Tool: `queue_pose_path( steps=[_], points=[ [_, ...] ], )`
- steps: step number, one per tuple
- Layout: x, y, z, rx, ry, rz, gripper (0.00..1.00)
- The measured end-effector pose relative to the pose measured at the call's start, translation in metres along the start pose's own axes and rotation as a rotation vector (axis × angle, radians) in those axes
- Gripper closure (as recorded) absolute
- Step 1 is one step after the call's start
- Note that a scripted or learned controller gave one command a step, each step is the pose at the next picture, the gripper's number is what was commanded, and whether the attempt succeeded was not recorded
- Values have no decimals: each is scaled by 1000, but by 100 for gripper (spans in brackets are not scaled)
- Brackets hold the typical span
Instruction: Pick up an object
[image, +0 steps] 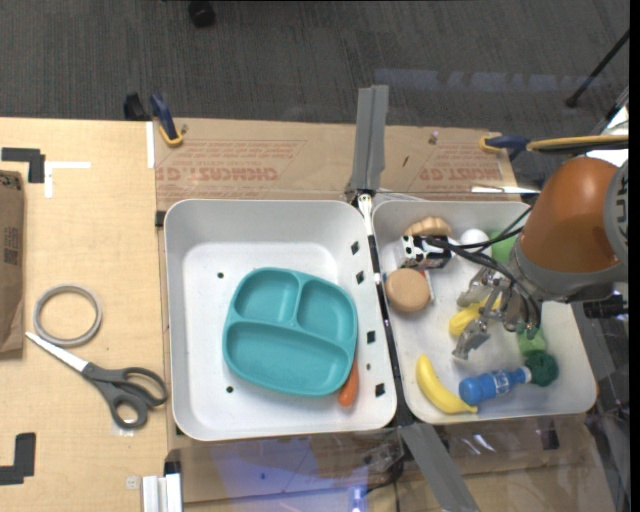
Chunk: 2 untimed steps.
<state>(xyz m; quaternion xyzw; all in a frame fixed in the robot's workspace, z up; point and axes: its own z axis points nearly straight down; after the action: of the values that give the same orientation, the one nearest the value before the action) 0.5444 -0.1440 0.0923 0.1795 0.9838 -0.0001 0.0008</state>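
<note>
right bin (570, 400), your working area: gripper (478, 328) hangs low over its middle, fingers spread apart with nothing between them. just behind it a small yellow object (461, 321) lies partly covered, shape unclear. banana (438, 386) and blue bottle (492, 385) lie near the front wall, dark green item (540, 367) beside the bottle's cap end. round tan bun (408, 290) sits near the left wall; a black-and-white toy (424, 250), a tan piece (433, 227) and a white ball (472, 239) crowd the back, hard to identify. the arm's orange band (572, 222) hides the bin's far right corner. left bin (190, 300): teal divided plate (290, 332), an orange carrot (348, 385) half tucked under its edge. bench left: scissors (105, 380), tape ring (67, 314).
</note>
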Motion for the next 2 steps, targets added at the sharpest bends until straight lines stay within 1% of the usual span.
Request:
queue_pose_path(
  steps=[1,2],
  points=[
    [5,43,0,0,-1,103,0],
    [11,41,1,0,1,145,0]
  ],
)
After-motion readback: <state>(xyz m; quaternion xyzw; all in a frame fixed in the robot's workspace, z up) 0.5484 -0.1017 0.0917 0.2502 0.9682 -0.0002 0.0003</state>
